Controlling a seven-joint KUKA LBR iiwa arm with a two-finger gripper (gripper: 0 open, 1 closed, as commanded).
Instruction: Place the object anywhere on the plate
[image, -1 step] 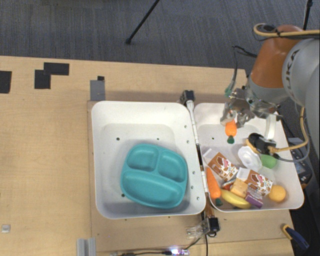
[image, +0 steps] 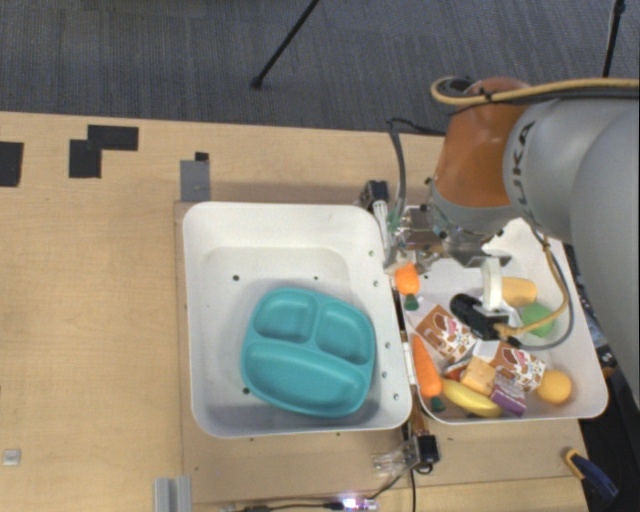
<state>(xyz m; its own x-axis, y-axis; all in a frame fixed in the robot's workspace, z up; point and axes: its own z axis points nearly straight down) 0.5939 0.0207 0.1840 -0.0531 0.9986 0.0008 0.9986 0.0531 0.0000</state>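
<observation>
- While poised above the divide: one gripper (image: 405, 250), open or closed impossible to tell; one small orange object (image: 406, 279) just beneath.
- One teal plate (image: 310, 350), left bin (image: 260, 215).
- One carrot (image: 427, 368), one banana (image: 470, 400), right bin (image: 590, 395).
- Wooden bench (image: 90, 300), grey carpet (image: 150, 50).

even, soft overhead light falls across the pale wooden surface (image: 90, 330) and two white bins, with no hard glare. a faint shadow hugs the teal plate (image: 308, 350) in the left bin (image: 215, 400). the grey arm (image: 580, 160) at right looms large and slightly soft. the picture is low in resolution, and small items in the right bin (image: 590, 390) blur together.
</observation>
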